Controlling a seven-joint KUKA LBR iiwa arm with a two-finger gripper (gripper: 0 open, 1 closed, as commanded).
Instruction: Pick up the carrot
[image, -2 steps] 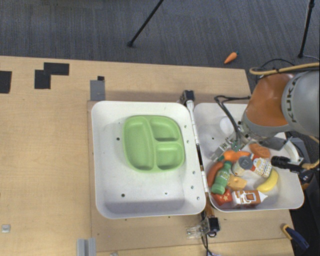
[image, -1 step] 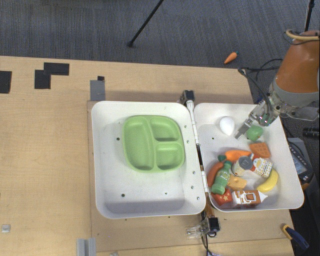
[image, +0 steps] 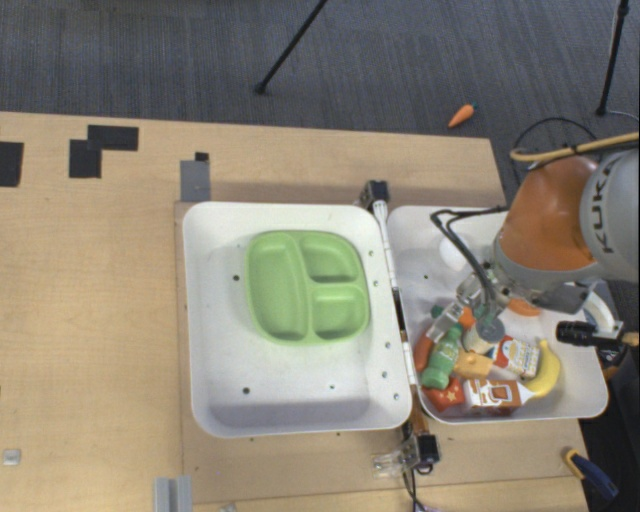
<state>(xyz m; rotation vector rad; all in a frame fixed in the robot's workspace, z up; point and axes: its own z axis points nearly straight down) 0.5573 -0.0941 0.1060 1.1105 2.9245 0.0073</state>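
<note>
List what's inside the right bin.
The right bin holds a cluttered pile: a green bottle, a banana, a red-and-white carton, orange pieces. The arm covers the bin's far right part.

A fixed overhead camera looks down at a slant on the tabletop and both bins.

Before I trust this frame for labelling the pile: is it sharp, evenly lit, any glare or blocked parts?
Camera view: lighting is soft and even, shadows faint; the left white bin is bright but not blown out; the green tray reads sharp; the toy pile is small and cluttered, so items blur together; the arm covers part of the right bin.
</note>
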